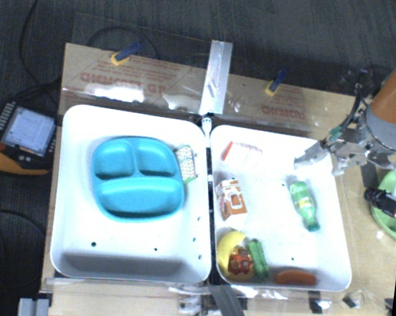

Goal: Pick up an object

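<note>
The pincer [323, 154] is seen poised over the right bin's [343, 238] upper right corner, presumably positioned for a descent; whether it is wide or narrow cannot be told. Nothing is seen held. The green bottle [305, 204] (nearest candidate, judged likeliest) lies on its side just below, slim, glossy, apart from the cartons and fruit.
</note>
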`<state>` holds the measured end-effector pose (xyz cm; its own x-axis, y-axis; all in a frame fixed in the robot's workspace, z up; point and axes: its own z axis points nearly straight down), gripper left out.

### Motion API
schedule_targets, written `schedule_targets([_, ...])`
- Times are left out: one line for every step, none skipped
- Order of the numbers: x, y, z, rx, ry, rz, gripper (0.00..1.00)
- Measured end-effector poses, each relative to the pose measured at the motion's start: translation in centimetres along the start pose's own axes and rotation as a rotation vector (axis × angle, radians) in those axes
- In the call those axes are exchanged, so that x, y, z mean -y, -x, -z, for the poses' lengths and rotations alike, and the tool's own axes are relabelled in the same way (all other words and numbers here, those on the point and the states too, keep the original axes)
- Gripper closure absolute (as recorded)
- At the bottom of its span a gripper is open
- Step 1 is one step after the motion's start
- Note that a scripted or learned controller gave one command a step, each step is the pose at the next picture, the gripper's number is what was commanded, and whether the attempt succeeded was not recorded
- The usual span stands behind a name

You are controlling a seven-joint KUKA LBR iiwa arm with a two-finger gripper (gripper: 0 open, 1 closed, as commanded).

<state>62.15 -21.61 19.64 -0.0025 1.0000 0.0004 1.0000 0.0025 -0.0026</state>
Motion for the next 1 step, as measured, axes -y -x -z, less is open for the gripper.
schedule_targets([3.13, -0.26, -9.95, -0.008, 0.008, 0.043, 0.0])
